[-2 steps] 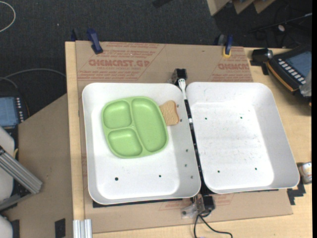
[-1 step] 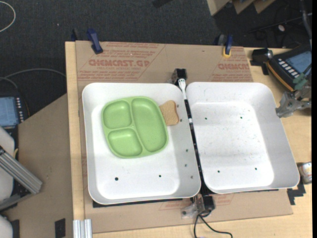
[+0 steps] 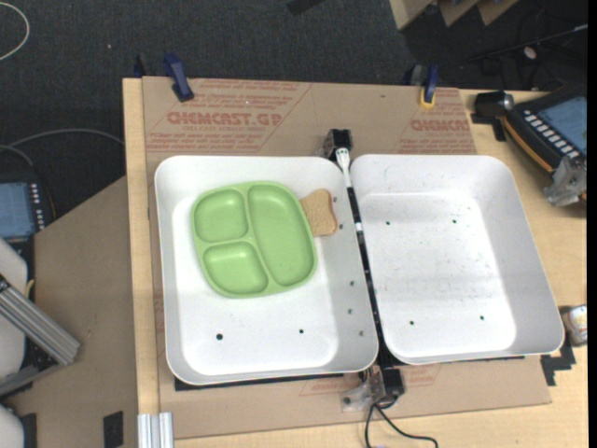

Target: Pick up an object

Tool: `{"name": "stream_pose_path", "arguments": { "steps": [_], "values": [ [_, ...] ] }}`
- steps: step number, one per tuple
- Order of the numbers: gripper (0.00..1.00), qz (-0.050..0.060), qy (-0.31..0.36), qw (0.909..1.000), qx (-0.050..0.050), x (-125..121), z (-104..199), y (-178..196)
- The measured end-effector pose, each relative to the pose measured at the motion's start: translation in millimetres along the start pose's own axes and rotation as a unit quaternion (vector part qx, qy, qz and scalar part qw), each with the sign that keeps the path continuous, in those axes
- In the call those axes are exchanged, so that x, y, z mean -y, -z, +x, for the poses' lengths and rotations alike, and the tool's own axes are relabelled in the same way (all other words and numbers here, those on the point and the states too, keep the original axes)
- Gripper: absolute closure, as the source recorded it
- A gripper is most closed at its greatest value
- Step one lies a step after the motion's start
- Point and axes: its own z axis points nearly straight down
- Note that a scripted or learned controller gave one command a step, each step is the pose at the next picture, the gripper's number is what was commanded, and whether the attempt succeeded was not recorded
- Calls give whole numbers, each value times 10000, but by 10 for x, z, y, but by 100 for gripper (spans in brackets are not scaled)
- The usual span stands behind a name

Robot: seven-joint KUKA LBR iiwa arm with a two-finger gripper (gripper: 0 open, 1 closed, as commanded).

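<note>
A light green plate [image 3: 254, 239] with three compartments lies in the upper part of the left white bin [image 3: 252, 343]. A small tan, bread-like slab [image 3: 320, 213] rests against the plate's upper right rim, close to the bin's right wall. The right white bin [image 3: 448, 259] shows only dark specks on its floor.
Both bins sit on a brown cardboard-covered bench [image 3: 233, 115], fixed by a blue clamp [image 3: 177, 77] and a second clamp [image 3: 428, 87] at the back edge. A black bracket [image 3: 339, 143] sits between the bins at the back. A dark device [image 3: 550, 133] lies at the far right, and cables [image 3: 387, 409] run at the front.
</note>
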Motion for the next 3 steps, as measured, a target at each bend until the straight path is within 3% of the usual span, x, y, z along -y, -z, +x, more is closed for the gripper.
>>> {"name": "stream_pose_path", "arguments": {
  "steps": [1, 2, 3],
  "values": [
    [100, 60, 29, 10000, -36, 264, 538, -464],
    [100, -41, 2, 10000, 10, -138, 158, 407],
    [100, 81, 3, 10000, -36, 292, 331, -539]
  ]
}}
